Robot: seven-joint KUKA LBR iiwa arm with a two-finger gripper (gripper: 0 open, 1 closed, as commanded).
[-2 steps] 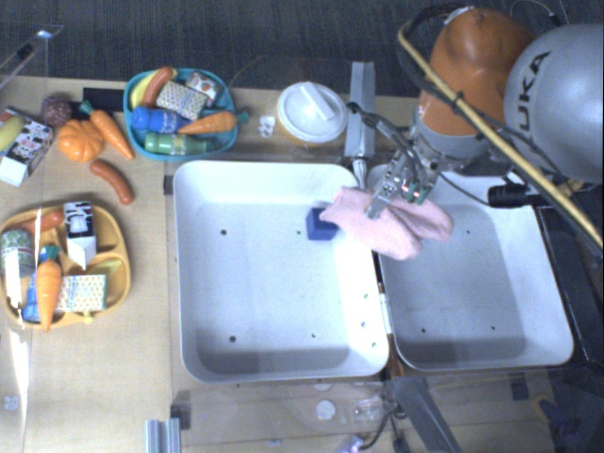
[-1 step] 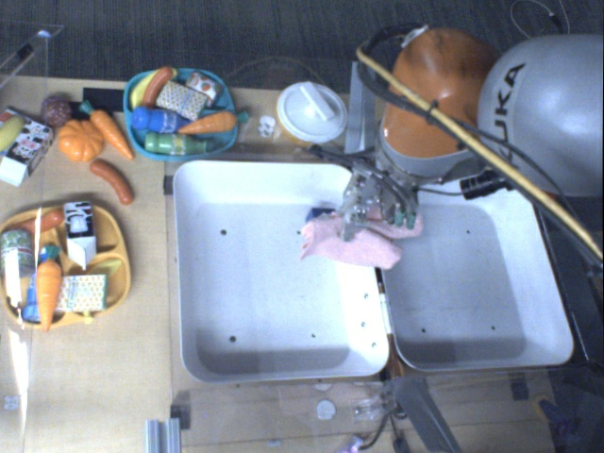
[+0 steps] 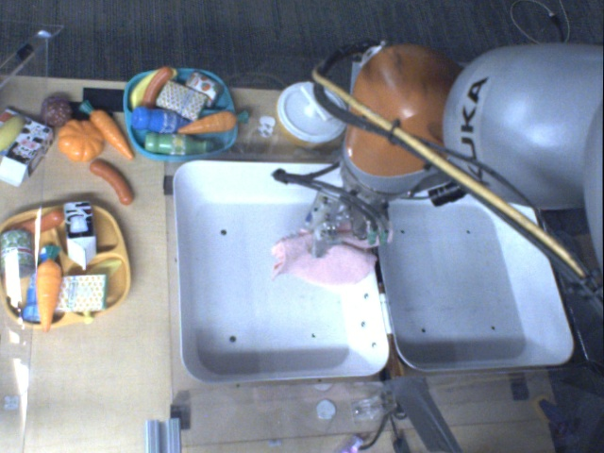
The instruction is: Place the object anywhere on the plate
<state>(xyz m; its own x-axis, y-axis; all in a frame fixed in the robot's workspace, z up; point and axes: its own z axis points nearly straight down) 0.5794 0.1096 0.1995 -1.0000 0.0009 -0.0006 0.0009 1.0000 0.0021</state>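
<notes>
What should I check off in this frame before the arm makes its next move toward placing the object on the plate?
1. Plate in reach: ok. The pink plate lies in the left bin, near its right wall.
2. Gripper over plate: ok. The gripper hangs above the plate's upper edge.
3. Object in the gripper: cannot tell. The wrist blocks the view, and no item can be made out there.
4. Object already on plate: cannot tell. The plate's visible part looks bare, but its upper edge is hidden by the gripper.
5. Cable clearance: ok. The yellow cable runs over the wrist and across the right bin, away from the plate.
</notes>
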